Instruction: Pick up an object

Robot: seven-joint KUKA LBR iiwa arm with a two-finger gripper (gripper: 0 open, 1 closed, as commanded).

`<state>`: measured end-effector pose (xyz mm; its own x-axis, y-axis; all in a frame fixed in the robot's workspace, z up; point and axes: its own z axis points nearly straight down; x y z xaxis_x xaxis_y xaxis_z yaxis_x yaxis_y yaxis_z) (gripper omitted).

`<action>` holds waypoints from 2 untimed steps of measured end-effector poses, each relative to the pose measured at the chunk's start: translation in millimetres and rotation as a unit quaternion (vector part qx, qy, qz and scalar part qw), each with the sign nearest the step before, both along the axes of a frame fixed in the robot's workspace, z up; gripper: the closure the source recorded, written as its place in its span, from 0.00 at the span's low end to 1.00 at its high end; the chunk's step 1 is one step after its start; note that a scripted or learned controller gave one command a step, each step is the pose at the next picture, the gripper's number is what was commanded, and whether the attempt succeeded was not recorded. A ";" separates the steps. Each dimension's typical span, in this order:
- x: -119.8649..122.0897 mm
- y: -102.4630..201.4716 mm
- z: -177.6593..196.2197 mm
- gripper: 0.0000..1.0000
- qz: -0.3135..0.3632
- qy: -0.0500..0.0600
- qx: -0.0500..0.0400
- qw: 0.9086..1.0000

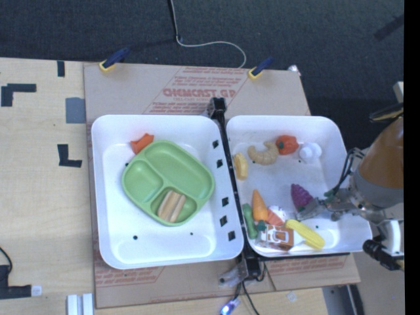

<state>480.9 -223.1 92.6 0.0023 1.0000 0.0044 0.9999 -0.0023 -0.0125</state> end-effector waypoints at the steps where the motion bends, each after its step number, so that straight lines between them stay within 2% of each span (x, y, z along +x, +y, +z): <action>1: 4.7 2.4 106.3 0.00 0.002 -0.010 -0.004 1.000; 2: 1.0 0.3 23.4 0.00 0.001 -0.002 -0.001 1.000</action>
<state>481.9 -222.8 116.0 0.0002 1.0000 0.0025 1.0000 -0.0001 -0.0076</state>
